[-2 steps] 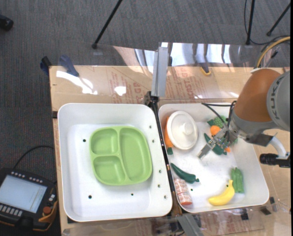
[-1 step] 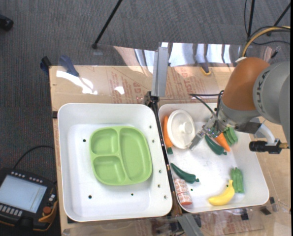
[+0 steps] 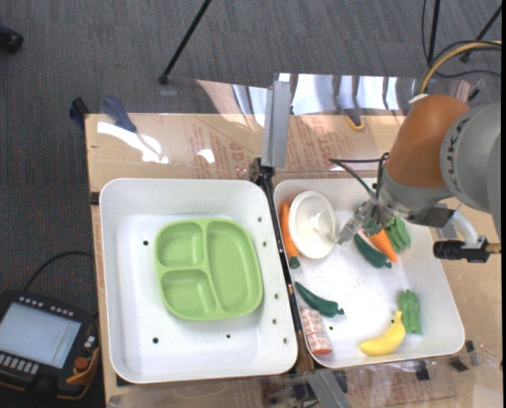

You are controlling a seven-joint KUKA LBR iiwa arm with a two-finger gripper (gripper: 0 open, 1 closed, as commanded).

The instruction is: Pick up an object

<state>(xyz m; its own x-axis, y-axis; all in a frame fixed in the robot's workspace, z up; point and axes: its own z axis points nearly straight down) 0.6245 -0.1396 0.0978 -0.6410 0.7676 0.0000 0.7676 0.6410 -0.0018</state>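
1. A curved, glossy yellow banana (image 3: 383,338) lies nearest the camera, well below the end effector (image 3: 361,225).
2. A smooth round white bowl (image 3: 312,223) sits just left of it.
3. Whether the end effector is released or clenched, I cannot tell.

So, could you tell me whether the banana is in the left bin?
No, the banana lies in the right bin, near its front edge.
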